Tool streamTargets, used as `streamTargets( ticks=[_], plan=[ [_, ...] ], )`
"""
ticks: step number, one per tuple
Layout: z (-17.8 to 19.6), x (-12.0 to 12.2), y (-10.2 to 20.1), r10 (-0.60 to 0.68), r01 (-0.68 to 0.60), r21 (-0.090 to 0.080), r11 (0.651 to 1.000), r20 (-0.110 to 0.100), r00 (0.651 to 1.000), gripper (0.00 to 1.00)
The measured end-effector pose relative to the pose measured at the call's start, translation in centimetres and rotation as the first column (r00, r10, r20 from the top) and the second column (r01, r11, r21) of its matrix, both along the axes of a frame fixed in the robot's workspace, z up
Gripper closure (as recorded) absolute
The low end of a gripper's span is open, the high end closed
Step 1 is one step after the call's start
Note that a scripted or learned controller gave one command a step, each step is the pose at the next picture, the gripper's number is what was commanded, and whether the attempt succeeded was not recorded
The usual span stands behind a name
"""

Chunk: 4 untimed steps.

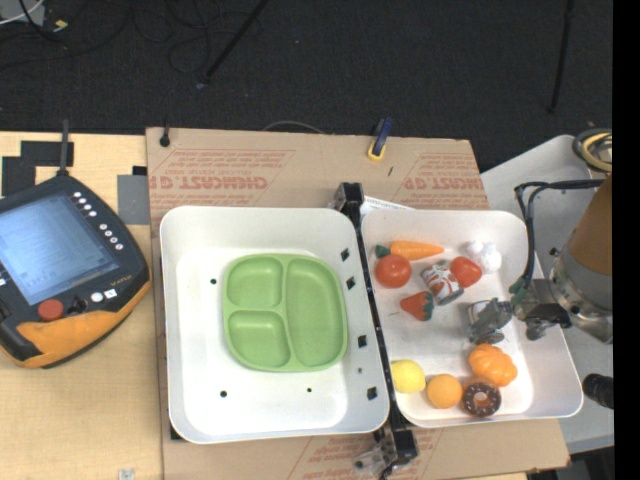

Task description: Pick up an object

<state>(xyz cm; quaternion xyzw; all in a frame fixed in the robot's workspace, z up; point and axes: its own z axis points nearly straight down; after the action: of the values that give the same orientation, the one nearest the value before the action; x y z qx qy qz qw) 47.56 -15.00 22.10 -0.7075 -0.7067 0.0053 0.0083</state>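
Camera view: the gripper hovers low in the right bin, its grip state impossible to tell. The orange fruit lies just beside it, at six o'clock.

Left bin: the green divided plate fills its middle; bare white floor rings it on all sides.
Right bin: crowded, with the carrot, tomato, can, lemon and doughnut close together.
Free lane: bare strip along that bin's right wall.
Divider: black clips stand between the bins.
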Motion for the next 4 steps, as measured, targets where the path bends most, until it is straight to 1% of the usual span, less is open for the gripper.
streamTargets(
  ticks=[1,2,3,4],
  plan=[
    [0.6,0.2,0.0,0.002,-0.002,-0.001,1.0,0.01,1.0,0.0],
    [-6.1,0.0,0.0,0.003,-0.003,0.001,1.0,0.006,1.0,0.0],
    [-10.8,0.2,-0.7,0.002,-0.002,-0.004,1.0,0.016,1.0,0.0],
    [-13.7,0.3,-0.5,0.004,-0.004,0.0,1.0,0.011,1.0,0.0]
  ],
)
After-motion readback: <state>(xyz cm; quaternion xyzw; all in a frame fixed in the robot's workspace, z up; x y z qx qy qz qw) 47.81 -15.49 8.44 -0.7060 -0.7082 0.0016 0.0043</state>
